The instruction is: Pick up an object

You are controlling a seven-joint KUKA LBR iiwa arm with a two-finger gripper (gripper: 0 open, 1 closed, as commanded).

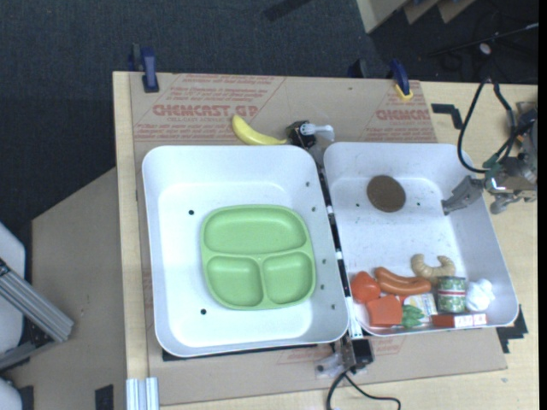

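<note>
Grey gripper (466, 193) at right bin's (342, 165) far-right rim, nothing between its fingers.

Can't tell if fingers are spread or pressed together, too small & blurred. Nearest pickable obj: brown disc (386, 193), lying just left of the gripper at approx the same depth, round so no long axis to match. Other toys sit clustered in the bin's near corner, well apart from gripper: sausage (399, 280) lies left-right, w/ can (450, 295) beside. Next move prob. a short reach leftward & down.
</note>
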